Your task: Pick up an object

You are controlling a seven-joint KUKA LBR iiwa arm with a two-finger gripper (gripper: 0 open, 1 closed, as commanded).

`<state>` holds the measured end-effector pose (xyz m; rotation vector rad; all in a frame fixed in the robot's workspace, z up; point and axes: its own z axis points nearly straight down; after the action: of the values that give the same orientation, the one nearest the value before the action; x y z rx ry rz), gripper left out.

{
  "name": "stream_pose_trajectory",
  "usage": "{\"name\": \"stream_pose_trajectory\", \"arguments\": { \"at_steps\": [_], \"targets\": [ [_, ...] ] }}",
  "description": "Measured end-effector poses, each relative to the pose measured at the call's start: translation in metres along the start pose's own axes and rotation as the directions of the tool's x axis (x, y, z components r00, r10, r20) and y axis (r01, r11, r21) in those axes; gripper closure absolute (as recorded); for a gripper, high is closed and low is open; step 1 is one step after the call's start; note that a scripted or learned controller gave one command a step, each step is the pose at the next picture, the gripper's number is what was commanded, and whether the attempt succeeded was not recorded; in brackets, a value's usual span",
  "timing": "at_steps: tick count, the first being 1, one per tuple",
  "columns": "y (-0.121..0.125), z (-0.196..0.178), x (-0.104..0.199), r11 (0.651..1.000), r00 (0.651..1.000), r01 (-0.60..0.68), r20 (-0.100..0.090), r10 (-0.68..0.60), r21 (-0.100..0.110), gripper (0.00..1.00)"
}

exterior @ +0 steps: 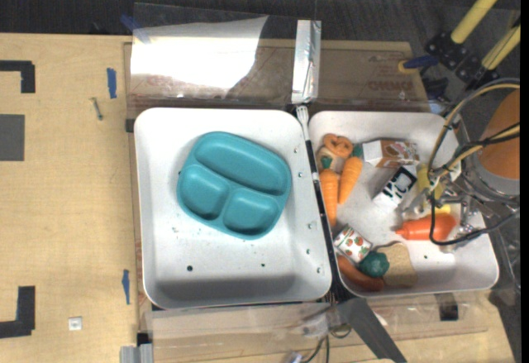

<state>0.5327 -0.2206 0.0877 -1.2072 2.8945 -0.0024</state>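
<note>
The right bin [475,270] holds several toy items. Two orange carrots [339,183] lie along its left side, below a round brown piece [335,145]. A black-and-white packet [397,184] lies in the middle, with a small brown-and-white box [395,151] behind it. An orange-red piece [426,229] lies right of centre. At the front are a spotted white piece [353,244], a dark green piece [376,264] and a tan piece [401,266]. My gripper [436,202] hangs low among cables over the bin's right part, just above the orange-red piece.
The left bin [165,270] holds a teal divided plate [234,183]. The arm's orange band [504,142] and loose cables [463,146] crowd the right bin's right side. A clear sheet and silver tape [306,64] lie behind the bins.
</note>
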Motion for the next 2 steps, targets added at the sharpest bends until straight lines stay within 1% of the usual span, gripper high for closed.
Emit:
{"name": "stream_pose_trajectory", "arguments": {
  "at_steps": [1,2],
  "targets": [
    [0.025,0.0,0.027,1.0,1.0,0.026,0.005,-0.026,0.006,0.0],
    [-0.032,-0.088,-0.029,1.0,1.0,-0.019,0.003,0.019,0.003,0.0]
  ]
}}
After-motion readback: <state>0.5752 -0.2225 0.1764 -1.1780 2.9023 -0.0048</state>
